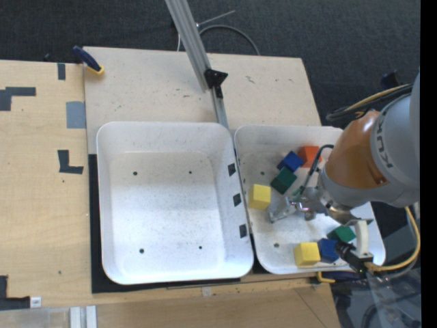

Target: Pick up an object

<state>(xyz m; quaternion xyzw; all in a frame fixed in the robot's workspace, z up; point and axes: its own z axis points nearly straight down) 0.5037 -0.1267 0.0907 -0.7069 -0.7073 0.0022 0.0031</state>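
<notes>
The gripper [283, 209] is low inside the right bin [254, 157], near its middle, pointing left from the grey arm with the orange band. A yellow cube [260, 196] lies just up-left of its metal fingers [278, 212], apart from them. A dark green block [283, 180] and a blue block [291, 161] sit above, with an orange block [309, 154] partly hidden by a cable. Near the front rim lie a second yellow cube [307, 253], a blue block [328, 250] and a green block [343, 234]. I see nothing between the fingers.
The left bin [164, 135] sits beside the right one, sharing a raised rim. A slanted metal pole [194, 39] runs down to the bins' back edge. A blue and yellow item [89, 59] lies on the bench at far left. Cables trail at right.
</notes>
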